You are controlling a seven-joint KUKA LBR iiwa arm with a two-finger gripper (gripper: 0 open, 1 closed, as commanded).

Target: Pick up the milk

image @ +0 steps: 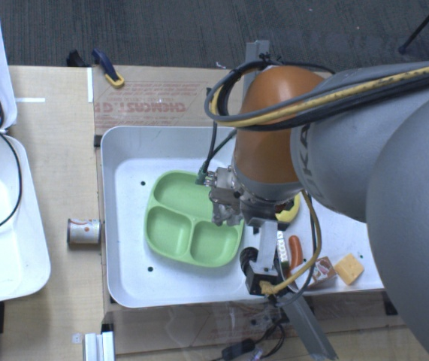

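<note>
The small brown-and-white milk carton (321,271), as far as its shape can be read, lies on its side at the lower right of the frame, on the floor of the right-hand shallow white bin (118,201) near its front edge. Just to its right is an orange wedge of toy cheese (348,268). Just to its left is a red toy sausage (297,250), and above that a yellow banana (288,210) is partly hidden under the wrist. Left of all of these, a pale green three-compartment plastic plate (184,220) takes up the middle of the bin.

The gripper (228,213) hangs over the right rim of the green plate, left of the carton and apart from it. Whether it is open or closed cannot be told, since the wrist covers it from above, and nothing can be seen held in it.

Judged from this, the reach is in hand and no grasp has been made. The next move calls for a shift toward the lower right of the frame, past the sausage, then a descent that brackets the carton without catching the cheese.

The grey arm (372,149) comes in from the right, its orange band (274,119) uppermost and the wrist pointing steeply down into the bin.
</note>
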